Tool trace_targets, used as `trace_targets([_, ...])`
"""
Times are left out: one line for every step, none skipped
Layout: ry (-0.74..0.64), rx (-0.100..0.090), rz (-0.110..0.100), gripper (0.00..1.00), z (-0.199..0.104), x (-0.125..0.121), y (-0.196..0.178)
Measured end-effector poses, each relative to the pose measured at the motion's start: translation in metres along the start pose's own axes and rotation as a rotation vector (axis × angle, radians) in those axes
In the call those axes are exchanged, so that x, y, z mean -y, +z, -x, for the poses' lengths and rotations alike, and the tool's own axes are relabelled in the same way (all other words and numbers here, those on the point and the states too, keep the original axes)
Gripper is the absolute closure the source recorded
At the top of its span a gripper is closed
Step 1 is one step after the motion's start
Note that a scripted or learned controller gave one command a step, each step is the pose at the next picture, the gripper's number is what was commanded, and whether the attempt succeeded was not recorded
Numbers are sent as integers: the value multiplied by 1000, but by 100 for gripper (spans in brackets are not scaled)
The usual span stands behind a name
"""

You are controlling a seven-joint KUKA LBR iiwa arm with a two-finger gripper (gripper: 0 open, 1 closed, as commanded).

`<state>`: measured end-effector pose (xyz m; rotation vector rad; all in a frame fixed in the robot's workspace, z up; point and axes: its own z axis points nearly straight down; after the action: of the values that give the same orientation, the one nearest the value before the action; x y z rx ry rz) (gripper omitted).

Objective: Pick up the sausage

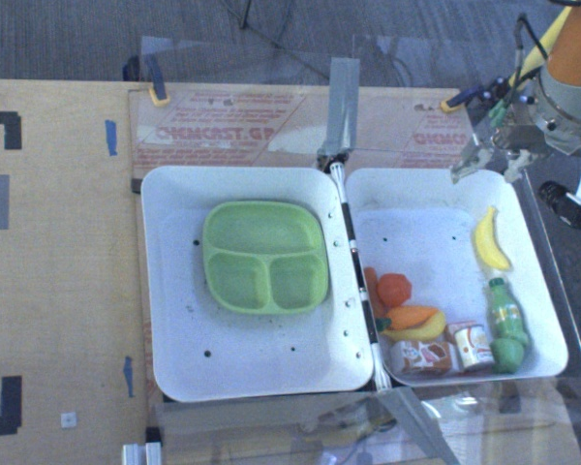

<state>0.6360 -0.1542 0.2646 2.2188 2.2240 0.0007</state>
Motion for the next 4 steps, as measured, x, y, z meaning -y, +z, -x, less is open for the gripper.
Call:
trace_targets([-302, 0, 2, 0, -52, 25, 126])
trace_targets([-83, 0, 11, 0, -48, 75, 175])
trace_targets([283, 0, 12, 0, -46, 104, 175])
trace_targets([116, 1, 2, 0, 11, 43, 139])
